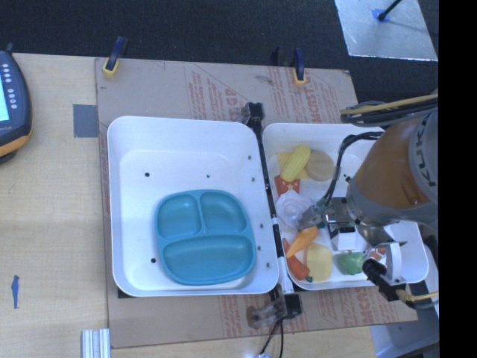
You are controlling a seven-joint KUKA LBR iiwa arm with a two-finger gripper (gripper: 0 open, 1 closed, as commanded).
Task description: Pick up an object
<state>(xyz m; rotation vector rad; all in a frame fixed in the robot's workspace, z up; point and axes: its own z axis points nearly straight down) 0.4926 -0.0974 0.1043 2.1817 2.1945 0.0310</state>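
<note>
I see toy food crowding the right bin [417, 271]: carrot [302, 240], pale piece [319, 262], green piece [349, 262] along its near wall. Gripper [322, 218] is low just above the carrot; can't tell its finger state. Corn [295, 162] sits farther back. Left bin [134, 162] holds a blue plate [205, 236].

Looks like a robotics lab bench: two white bins [119, 200] sit on a cardboard sheet [216, 88] clamped down with clips [113, 57], a teach pendant [11, 103] lies left of the bins, dark carpet beyond.
</note>
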